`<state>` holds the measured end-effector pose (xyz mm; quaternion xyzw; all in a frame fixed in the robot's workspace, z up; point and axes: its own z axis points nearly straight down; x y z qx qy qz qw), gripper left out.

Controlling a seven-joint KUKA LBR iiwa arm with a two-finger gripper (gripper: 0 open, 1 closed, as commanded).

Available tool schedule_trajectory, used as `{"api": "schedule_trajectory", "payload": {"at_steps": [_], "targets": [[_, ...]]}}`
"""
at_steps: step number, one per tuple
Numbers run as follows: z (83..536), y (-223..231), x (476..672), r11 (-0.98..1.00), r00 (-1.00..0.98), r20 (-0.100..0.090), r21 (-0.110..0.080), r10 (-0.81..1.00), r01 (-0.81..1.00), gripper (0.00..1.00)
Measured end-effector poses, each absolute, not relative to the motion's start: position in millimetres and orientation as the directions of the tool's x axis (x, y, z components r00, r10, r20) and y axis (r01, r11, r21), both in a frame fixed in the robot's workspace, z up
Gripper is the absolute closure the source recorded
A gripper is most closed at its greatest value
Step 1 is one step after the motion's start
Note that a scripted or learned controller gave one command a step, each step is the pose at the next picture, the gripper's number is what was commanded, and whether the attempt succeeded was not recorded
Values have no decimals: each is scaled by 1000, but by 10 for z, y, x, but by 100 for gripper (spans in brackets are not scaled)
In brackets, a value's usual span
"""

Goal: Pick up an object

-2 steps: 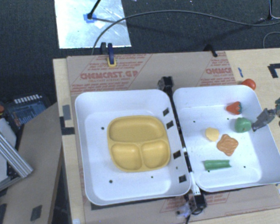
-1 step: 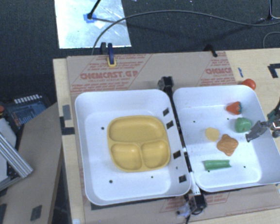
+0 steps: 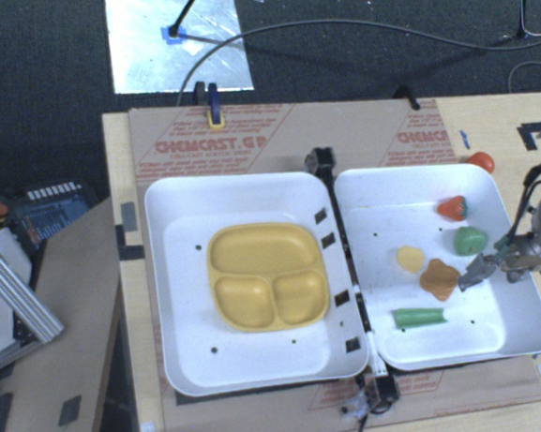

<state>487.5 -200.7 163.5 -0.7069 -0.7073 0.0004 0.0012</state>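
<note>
Yellow plastic comes first on my sweep: a three-compartment tray (image 3: 264, 275), smooth and round-cornered, sits in the left bin (image 3: 176, 266), far to the left of the gripper (image 3: 471, 276) and not something I'd go for. Crossing the black divider into the right bin (image 3: 525, 329), I find the small pieces. A green bar-shaped piece (image 3: 419, 317), its long axis running left-right, lies below and left of the gripper. A pale yellow rounded piece (image 3: 410, 259) sits to the gripper's left and a little up. Between that and the fingertips lies an orange lumpy piece (image 3: 439, 279), irregular and matte; it is just to the left of the tips, touching or nearly so, and I judge it the likeliest target, so the coming move turns on a short push leftward along the arm's own line. A green rounded piece (image 3: 469, 239) sits just above the gripper, and a red piece with a green top (image 3: 452, 208) further up. All look like light moulded toy food. The fingers look slightly parted, with nothing between them; blur leaves me unsure.
</note>
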Motion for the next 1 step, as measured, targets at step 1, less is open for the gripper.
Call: {"api": "schedule_trajectory", "payload": {"at_steps": [1], "targets": [[1206,-2006,4926,1,-1,1,-2,1000,1000,0]]}}
